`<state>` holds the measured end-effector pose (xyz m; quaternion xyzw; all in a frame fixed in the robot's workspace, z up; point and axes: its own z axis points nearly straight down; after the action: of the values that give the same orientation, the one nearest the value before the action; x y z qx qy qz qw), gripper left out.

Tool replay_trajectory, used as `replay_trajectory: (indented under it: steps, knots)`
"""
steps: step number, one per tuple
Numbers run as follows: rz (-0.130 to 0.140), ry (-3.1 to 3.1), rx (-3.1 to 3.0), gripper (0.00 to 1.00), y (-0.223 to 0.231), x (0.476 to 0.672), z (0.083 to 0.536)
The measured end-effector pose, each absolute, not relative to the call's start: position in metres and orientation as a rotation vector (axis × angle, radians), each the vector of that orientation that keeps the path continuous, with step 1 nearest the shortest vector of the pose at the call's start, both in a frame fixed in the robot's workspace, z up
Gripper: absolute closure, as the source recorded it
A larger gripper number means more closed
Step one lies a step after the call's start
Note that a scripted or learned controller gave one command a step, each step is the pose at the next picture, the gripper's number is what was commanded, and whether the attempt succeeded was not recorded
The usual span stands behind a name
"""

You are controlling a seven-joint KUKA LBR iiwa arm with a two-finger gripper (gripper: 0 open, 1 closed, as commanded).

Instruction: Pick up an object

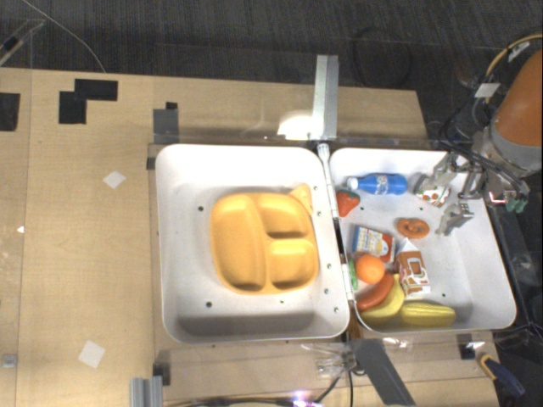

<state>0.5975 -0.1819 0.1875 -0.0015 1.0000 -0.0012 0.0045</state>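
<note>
My gripper (442, 203) hangs over the upper right part of the right bin (490, 257), its fingers spread open. It sits just right of a blue and white bottle (379, 184) and just above a small round orange piece (413, 226). Lower in the bin lie a printed snack packet (372, 242), an orange (370, 268), a brown carton (413, 275), a red sausage-shaped toy (377, 292) and a yellow banana (417, 313). A red fruit-like toy (348, 203) rests against the bin's left wall.
The left bin (182, 227) holds a yellow divided tray (263, 240). A metal post (327, 100) stands behind the seam between the bins. The arm's orange band (519, 108) and cables are at the far right.
</note>
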Motion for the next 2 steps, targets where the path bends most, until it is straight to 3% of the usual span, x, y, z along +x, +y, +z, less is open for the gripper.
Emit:
replay_trajectory:
  steps: [1,2]
  knots:
    - [-0.008,3.122,-0.103,0.0,-0.174,0.565,0.264]
    - [0.001,3.092,0.526,0.0,-0.168,0.588,0.097]
